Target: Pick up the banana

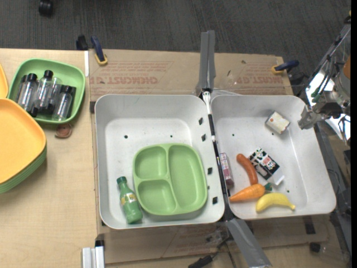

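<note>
Banana (274,202) low in bin, well below gripper (308,120)

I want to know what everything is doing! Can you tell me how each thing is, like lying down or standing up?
banana: lying in the right bin, untouched
carrot: lying beside the banana
green bottle: lying in the left bin
green tray: flat, right side up
gripper: at the right bin's edge

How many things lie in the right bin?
6: banana at the near edge, carrot beside it, orange-red sausage, black-and-white carton, white block, pink packet by the divider. Smaller items may be hidden.
</note>
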`<state>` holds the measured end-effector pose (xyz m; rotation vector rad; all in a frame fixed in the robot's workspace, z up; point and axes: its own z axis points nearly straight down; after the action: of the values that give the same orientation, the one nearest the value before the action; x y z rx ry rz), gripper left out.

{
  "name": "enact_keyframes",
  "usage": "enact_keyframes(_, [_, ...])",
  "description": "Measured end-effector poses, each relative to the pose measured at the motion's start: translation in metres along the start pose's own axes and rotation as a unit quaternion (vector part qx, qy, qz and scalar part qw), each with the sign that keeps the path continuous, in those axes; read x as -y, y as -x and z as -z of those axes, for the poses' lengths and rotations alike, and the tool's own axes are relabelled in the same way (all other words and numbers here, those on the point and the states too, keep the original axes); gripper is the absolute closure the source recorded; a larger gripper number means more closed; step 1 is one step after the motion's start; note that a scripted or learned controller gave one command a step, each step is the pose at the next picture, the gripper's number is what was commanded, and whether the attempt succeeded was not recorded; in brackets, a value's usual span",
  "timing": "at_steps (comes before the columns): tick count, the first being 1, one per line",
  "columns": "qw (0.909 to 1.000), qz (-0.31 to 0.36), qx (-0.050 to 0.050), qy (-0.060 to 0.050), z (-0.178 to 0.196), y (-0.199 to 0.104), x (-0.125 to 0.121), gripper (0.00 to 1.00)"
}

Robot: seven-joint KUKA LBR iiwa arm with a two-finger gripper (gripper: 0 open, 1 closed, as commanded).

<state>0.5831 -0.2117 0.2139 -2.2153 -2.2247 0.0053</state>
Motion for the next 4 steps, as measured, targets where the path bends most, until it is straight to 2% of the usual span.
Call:
enact_keyframes(1, [0.9966,-0.082,0.0,0.001,-0.026,-0.063,-0.039,1.0])
enact_keyframes(2, [0.9569,-0.29,0.0,0.0,-0.025,-0.078,-0.053,1.0])
enact_keyframes(3, [0.942,-0.336,0.0,0.0,-0.023,-0.144,-0.073,1.0])
enact_keyframes(4, [0.9816,-0.191,0.0,0.001,0.077,-0.137,-0.075,1.0])
